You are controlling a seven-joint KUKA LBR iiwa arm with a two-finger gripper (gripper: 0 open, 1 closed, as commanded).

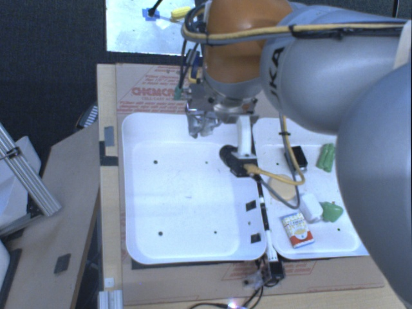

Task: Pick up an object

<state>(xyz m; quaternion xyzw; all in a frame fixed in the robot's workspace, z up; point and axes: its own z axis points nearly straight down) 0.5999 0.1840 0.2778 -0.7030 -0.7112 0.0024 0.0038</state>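
Note:
My gripper (200, 127) hangs over the far edge of the left white bin (138, 192), near its back right corner. The right bin (351, 244) holds the objects. A small red, white and yellow carton (297, 229) lies near its front edge. A green piece (332, 210) rests beside a white piece (310, 206). Another green object (326, 158) lies further back, and a small black object (298, 156) sits to its left. The arm hides much of the right bin.
The bins rest on a cardboard sheet (151, 85) on the bench. A ridge (262, 211) with black clips divides the two bins. A metal rail (26, 176) lies off to the left, outside the bins.

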